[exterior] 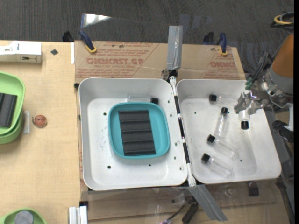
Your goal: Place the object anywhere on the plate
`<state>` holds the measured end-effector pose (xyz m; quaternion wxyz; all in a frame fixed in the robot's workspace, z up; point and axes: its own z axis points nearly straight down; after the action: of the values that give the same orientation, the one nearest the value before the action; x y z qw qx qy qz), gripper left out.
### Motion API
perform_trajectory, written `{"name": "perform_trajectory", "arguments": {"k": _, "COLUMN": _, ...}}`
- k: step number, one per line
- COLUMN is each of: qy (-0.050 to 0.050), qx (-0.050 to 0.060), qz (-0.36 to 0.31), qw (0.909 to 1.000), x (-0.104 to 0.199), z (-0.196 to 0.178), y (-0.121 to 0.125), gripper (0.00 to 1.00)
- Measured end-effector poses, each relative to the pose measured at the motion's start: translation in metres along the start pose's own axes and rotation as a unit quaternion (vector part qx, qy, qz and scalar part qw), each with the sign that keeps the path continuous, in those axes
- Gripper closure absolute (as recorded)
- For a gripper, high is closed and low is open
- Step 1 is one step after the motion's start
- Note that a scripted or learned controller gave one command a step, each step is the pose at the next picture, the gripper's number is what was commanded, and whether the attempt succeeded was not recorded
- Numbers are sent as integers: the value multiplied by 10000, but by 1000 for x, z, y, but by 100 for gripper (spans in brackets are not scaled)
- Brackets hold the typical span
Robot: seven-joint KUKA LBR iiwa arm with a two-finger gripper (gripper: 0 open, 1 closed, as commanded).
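A teal plate with a black ridged insert sits in the left bin. Several clear vials with black caps lie in the right bin; one vial is near the middle and another vial is near the front. My gripper hangs over the right bin's right side, far from the plate. It is shut on the upper end of a small clear vial, whose black cap points down.
A loose black cap lies at the back of the right bin. Green dishes stand on the wooden bench at far left, with a small round brown piece beside them. Cardboard lies behind the bins.
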<state>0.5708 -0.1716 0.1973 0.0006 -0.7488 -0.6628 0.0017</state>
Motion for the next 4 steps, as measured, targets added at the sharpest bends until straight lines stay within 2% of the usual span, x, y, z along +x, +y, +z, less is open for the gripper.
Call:
{"name": "perform_trajectory", "arguments": {"k": 1, "qy": 6, "qx": -2, "qz": -642, "qw": 9979, "x": 56, "z": -3, "y": -47, "gripper": 100}}
{"name": "perform_trajectory", "arguments": {"k": 2, "qy": 3, "qx": 1, "qz": -1175, "qw": 9931, "x": 138, "z": 7, "y": -53, "gripper": 100}}
{"name": "perform_trajectory", "arguments": {"k": 3, "qy": 1, "qx": 3, "qz": -1516, "qw": 9884, "x": 209, "z": -4, "y": -78, "gripper": 100}}
{"name": "perform_trajectory", "arguments": {"k": 4, "qy": 0, "qx": 1, "qz": -1511, "qw": 9885, "x": 208, "z": -4, "y": -78, "gripper": 0}}
